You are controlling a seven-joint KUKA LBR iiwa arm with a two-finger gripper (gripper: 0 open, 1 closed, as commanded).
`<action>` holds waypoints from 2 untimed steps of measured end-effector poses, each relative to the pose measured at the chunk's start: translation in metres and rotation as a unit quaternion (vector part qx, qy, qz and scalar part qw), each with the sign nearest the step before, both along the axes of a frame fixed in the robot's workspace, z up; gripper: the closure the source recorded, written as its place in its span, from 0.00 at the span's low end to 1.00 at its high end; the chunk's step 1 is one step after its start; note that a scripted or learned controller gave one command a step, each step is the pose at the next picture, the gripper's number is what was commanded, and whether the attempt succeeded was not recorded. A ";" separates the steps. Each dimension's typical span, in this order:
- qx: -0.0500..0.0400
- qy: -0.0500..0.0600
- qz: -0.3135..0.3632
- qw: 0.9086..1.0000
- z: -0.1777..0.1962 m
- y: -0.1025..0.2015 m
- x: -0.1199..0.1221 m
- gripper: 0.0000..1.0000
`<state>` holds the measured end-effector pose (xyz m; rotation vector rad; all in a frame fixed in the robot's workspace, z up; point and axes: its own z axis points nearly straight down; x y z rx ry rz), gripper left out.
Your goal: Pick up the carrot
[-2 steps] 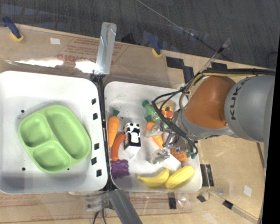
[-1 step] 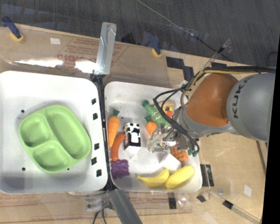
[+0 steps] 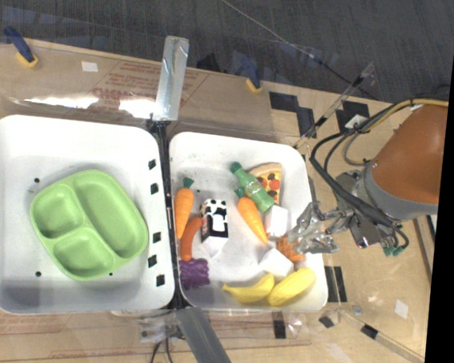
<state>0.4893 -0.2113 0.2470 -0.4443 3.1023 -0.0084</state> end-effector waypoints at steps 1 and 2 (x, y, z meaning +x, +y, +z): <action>0.003 0.003 -0.042 0.999 -0.015 0.046 0.037 1.00; 0.002 0.001 -0.041 0.999 -0.004 0.046 0.039 1.00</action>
